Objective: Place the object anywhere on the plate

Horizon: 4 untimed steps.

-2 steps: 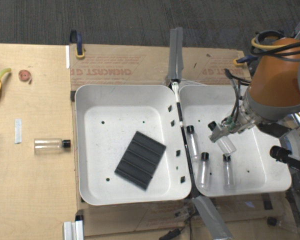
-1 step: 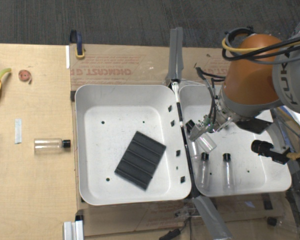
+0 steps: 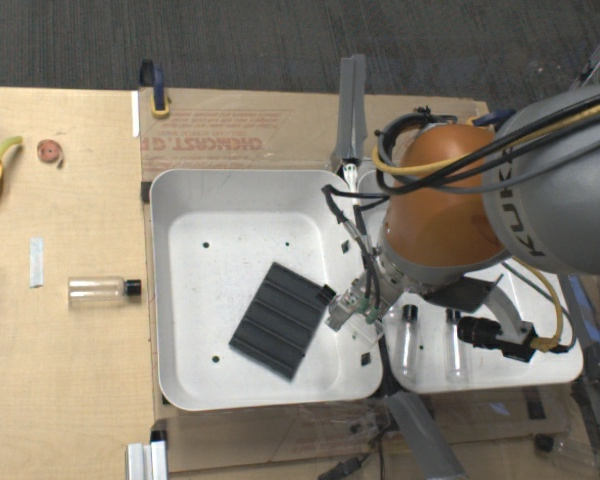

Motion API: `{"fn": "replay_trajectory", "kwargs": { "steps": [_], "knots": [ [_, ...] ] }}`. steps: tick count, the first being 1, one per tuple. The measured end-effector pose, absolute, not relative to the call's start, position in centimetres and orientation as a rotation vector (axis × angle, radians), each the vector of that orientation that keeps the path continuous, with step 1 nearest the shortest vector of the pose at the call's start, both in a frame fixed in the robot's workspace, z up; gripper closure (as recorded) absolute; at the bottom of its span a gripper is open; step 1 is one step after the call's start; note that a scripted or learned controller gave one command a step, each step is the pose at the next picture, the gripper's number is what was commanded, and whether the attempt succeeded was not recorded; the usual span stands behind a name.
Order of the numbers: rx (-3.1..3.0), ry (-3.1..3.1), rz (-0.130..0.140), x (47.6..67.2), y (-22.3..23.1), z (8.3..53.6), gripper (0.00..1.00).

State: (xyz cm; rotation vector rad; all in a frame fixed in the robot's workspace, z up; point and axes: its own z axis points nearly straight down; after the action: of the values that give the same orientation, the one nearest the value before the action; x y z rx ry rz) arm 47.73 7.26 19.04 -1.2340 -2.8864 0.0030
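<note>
the fingers (image 3: 345, 311) hang over the right edge of the left shallow white bin (image 3: 180, 208); whether they are open or closed cannot be told. the flat black ribbed rectangular plate (image 3: 280, 320) lies just left of them, tilted, on the bin floor.

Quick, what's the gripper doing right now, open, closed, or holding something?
Gripper: cannot be told; it sits at the right edge of the dark ridged plate.

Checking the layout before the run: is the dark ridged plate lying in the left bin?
Yes, the dark ridged plate lies flat and tilted on the floor of the left bin, beside the gripper.
</note>
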Motion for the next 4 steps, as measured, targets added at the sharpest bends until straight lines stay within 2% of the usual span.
{"fn": "replay_trajectory", "kwargs": {
  "steps": [1,2,3,4],
  "knots": [
    [-1.092,-2.944,0.004,54.6,14.9,16.4,1.0],
    [-1.093,-2.944,0.004,54.6,14.9,16.5,0.0],
    [-0.812,-3.038,0.0,59.1,8.3,19.2,0.0],
    [-0.484,-3.109,0.0,63.3,3.2,29.3,0.0]
  ]
}}
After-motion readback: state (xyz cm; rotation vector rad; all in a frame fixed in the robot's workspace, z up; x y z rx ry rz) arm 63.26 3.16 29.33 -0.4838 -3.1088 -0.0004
